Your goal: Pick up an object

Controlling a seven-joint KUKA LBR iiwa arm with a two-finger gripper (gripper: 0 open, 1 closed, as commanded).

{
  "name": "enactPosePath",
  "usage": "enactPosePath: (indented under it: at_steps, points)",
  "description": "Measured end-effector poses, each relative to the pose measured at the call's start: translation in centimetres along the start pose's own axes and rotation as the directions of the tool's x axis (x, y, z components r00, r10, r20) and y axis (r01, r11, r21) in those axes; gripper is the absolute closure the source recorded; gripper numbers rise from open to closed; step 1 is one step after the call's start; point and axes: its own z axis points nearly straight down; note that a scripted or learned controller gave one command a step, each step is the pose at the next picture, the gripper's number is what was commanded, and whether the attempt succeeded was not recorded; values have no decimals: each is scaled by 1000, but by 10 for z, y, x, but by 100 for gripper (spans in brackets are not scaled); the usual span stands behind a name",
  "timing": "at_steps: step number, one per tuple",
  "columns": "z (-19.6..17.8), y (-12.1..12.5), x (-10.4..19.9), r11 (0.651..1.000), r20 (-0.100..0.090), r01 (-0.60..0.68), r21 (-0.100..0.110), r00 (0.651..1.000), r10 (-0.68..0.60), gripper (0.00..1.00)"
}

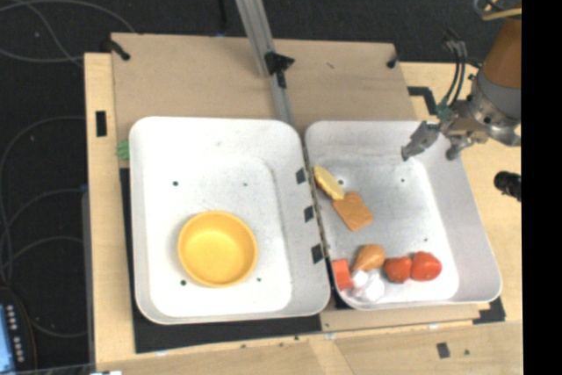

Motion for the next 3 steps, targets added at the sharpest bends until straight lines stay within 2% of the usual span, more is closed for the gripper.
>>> enactPosePath:
  at_steps: [1,3]
  points:
    - [0,0,0,1000,1,1,1,1000,-1,0]
    - [83,3,-2,1000,2,-2,2,1000,2,0]
